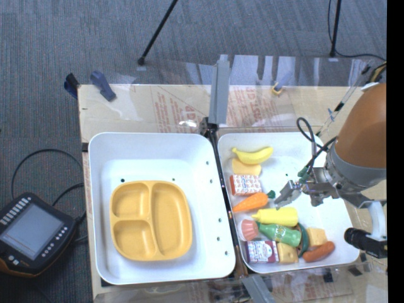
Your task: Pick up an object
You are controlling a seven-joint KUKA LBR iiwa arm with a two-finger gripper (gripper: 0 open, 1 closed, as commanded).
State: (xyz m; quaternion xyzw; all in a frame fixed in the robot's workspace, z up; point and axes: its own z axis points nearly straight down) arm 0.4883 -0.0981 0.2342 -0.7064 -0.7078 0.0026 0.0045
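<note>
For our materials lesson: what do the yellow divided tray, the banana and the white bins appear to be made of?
Yellow divided tray: likely moulded plastic, matte, uniform colour with rounded compartment edges.
Banana: probably toy plastic, smooth, evenly yellow with a slight sheen.
White bins: seemingly plastic, smooth and faintly glossy, with rounded corners and soft light reflections.

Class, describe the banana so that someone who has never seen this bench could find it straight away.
Start at the right white bin, the one crowded with toy food. Look to its far end, above the small red carton and the carrot. The banana is the curved, plain yellow piece lying highest in the pile.
</note>
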